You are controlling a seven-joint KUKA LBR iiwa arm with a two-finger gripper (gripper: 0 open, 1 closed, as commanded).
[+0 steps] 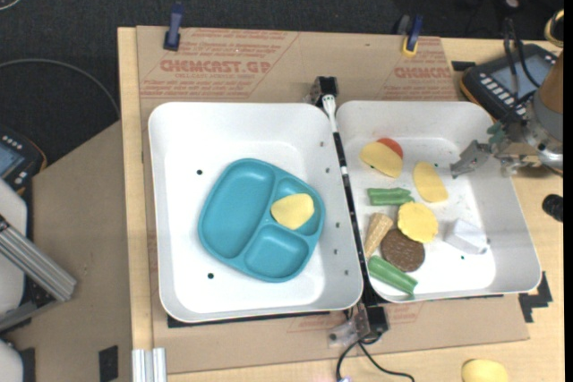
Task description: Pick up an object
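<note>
The right bin (510,219) holds several toy foods: a yellow and red piece (383,157), a yellow oval (431,183), a green pod (389,195), a yellow round piece (417,222), a brown disc (403,252), a tan wedge (379,233), a green stick (392,275) and a pale grey-white block (467,235). My gripper (477,148) hangs over that bin's upper right part, to the right of the yellow oval. It is open, with nothing between its fingers.
The left bin (179,157) carries a teal divided plate (242,224) with a yellow piece (293,210) in its upper right compartment. A black divider strip (340,165) runs between the bins. A control pendant (506,80) lies beyond the right bin.
</note>
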